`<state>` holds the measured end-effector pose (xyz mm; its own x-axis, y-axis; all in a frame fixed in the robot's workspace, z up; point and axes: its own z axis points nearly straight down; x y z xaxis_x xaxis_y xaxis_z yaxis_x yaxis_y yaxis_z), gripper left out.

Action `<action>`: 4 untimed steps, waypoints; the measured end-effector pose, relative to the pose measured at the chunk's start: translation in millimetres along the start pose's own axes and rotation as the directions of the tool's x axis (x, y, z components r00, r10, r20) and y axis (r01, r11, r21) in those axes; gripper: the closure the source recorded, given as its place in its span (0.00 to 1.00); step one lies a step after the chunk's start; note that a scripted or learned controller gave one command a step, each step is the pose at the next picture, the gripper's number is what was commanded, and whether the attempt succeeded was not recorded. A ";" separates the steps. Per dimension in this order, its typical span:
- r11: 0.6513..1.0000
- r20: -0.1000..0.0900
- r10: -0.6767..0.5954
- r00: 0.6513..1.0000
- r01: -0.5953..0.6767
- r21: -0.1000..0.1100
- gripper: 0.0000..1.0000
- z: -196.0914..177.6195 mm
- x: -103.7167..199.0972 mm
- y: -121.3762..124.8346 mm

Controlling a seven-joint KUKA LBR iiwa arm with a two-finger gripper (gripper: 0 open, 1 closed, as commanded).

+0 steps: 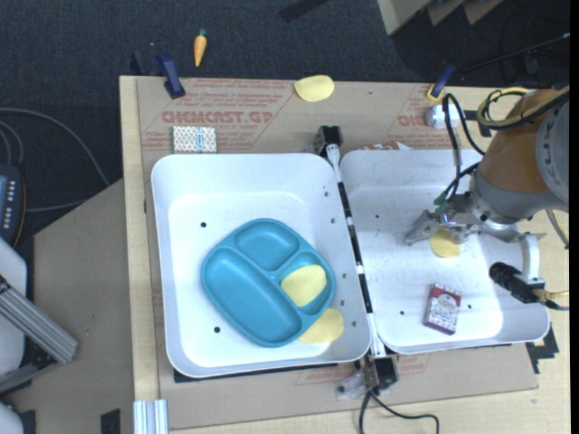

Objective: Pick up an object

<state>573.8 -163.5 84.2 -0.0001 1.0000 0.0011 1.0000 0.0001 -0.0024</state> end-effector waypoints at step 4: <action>1.000 0.004 0.000 1.000 0.000 -0.006 1.00 -10.7 -34.9 -3.2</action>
<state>570.7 -198.5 94.9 -0.0002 1.0000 -0.0028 1.0000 0.0002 0.0039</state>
